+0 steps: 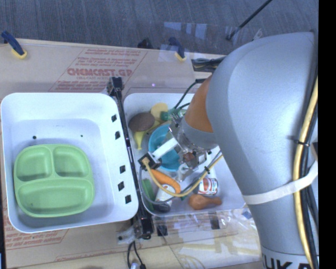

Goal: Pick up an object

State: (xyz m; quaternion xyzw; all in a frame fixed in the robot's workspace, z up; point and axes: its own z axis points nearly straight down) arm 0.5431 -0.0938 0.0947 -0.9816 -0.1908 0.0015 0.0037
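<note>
The gripper (182, 157) is down inside the right bin (228, 205), low over a crowded pile of small toys. Whether its jaws are spread or pressed together cannot be told, because the wrist and cables cover them, and no object is visibly caught there.

Just under and left of the gripper lies a blue bowl (163, 150), open side up. Nearer the camera, an orange carrot-shaped toy (164, 179) rests slantwise against the pile. To the right sits a small can with a red label (208, 186), and near it a brown sausage-like piece (204, 202) lies on the bin floor. At the far side are a brown disc (141, 121) and a yellow piece (159, 111). Any of these could be the pick, likely the bowl or something beside it, since the gripper hangs closest there.

The grey arm (269, 133) with its orange band (199, 112) reaches in from the right, covering much of that bin.

The left bin (22, 108) holds a green divided tray (54, 179), lying flat and well apart from the gripper.
</note>
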